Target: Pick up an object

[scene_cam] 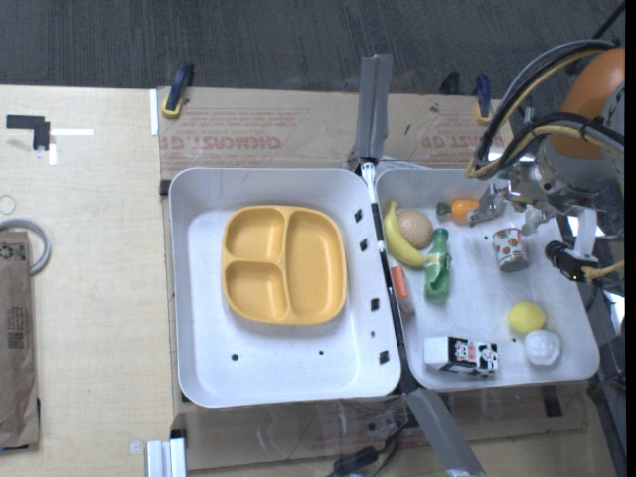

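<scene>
Nearest the camera, along the front wall of the right bin [586,366], a black-and-white carton [462,355] is lying on its side, with a white ball [543,347] sitting just beside it toward the corner and a yellow ball [527,316] resting just behind that. Further back, a small printed can [511,249] is standing upright, and a green bottle [437,264] is lying against a banana [398,238] and a tan round thing [415,229] near the divider. A small orange fruit [464,209] is sitting toward the back wall. In the left bin [184,286] a yellow divided plate [285,264] is lying flat.

The arm is reaching in from the right, and the gripper [509,205] is hanging over the back of the right bin, between the orange fruit and the can. Cables and wrist hardware are crowding the view there, so I cannot tell whether the jaws are spread or pressed together, and nothing is showing between them. No object is lifted yet; every candidate is lying in the bin.

Judging from this, the risks are plain. The can is upright and could tip if a finger is clipping its rim on the way down. The balls and the fruit are round and could roll away from a closing pinch. The bottle, banana and tan thing are touching, so a grab there may be nudging two at once and holding neither.
</scene>
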`<action>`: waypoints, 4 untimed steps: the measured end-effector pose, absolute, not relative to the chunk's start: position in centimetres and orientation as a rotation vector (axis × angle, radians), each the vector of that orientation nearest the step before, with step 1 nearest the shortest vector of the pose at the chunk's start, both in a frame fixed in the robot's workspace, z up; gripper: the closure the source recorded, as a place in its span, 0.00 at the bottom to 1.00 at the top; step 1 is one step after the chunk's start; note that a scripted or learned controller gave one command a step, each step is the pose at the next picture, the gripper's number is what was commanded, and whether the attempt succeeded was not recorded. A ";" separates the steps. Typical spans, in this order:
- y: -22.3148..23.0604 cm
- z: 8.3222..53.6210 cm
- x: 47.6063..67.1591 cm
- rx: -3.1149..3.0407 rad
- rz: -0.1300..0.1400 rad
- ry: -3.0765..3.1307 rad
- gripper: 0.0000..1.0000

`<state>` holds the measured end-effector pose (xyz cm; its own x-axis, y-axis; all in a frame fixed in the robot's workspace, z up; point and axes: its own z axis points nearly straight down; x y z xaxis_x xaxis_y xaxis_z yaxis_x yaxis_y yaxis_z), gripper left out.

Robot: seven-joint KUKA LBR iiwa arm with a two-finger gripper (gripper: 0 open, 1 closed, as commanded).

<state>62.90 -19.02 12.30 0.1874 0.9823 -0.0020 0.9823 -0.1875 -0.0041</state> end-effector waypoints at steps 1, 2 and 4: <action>-20.4 8.9 61.0 -2.396 -0.002 -2.019 0.00; -20.6 9.5 61.0 -2.396 0.008 -2.022 1.00; -19.0 23.7 65.6 -2.412 0.009 -2.009 1.00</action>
